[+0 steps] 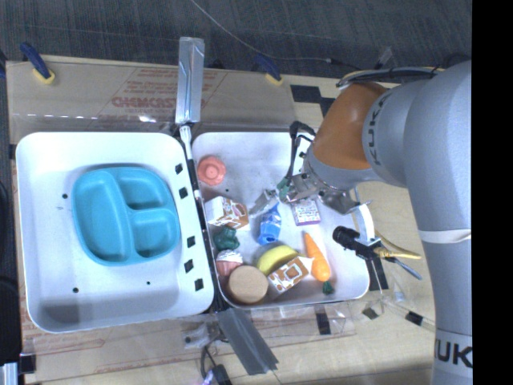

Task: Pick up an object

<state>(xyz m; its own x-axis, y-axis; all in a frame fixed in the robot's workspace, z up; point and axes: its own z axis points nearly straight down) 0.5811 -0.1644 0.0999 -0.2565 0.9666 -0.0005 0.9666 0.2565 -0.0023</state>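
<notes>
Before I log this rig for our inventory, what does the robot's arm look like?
The arm is thick, rounded and light grey, with an orange band above the wrist. Dark letters of the maker's name show on the casing beside the band and again near the base. Its hand is a small dark metal piece, and a thin black cable loops beside it.
</notes>
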